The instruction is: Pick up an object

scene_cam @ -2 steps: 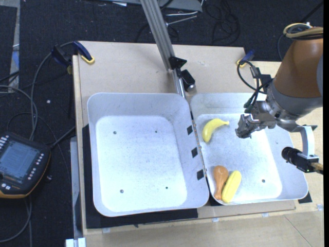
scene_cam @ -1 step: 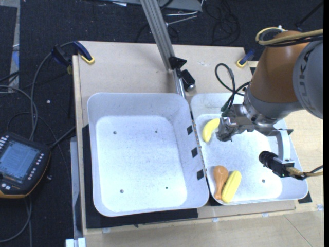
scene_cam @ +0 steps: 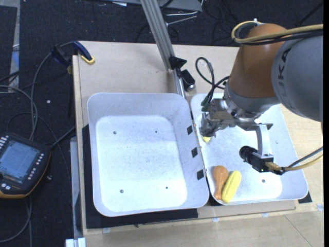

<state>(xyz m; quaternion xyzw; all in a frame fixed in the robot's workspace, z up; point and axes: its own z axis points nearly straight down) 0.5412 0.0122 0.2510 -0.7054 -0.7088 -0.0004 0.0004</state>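
Observation:
My gripper (scene_cam: 209,128) hangs low over the left side of the right bin (scene_cam: 288,138), close to the wall shared with the left bin. A small yellow piece (scene_cam: 206,137) peeks out just beneath it; whether it is held is hidden by the wrist. An orange pear-shaped object (scene_cam: 220,178) and a yellow corn-like object (scene_cam: 232,184) lie side by side, touching, in the right bin's front left corner, well in front of the gripper.
The left bin (scene_cam: 139,153) lies beside the gripper. A slanted metal post (scene_cam: 160,30) rises behind the bins. A black unit on a white bracket (scene_cam: 255,157) hangs from the wrist. A teach pendant (scene_cam: 18,163) lies off the bench at left.

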